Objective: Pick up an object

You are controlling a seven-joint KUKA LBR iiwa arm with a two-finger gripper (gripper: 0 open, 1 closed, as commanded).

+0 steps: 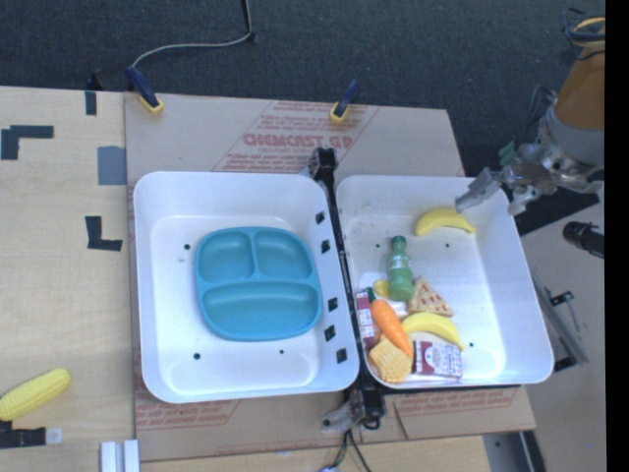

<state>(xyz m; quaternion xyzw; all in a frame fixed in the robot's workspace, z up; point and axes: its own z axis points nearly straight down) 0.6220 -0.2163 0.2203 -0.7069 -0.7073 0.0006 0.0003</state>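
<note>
Right bin (511, 293), banana (444, 222) lying crosswise, ends down

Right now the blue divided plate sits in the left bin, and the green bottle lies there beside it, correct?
Not quite. The blue divided plate does sit in the left bin, but the camera view shows the green bottle in the right bin, among the toy foods near the carrot.

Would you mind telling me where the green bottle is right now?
The green bottle lies in the right bin, near its left side, below and left of the upper banana and just above the waffle slice.
</note>
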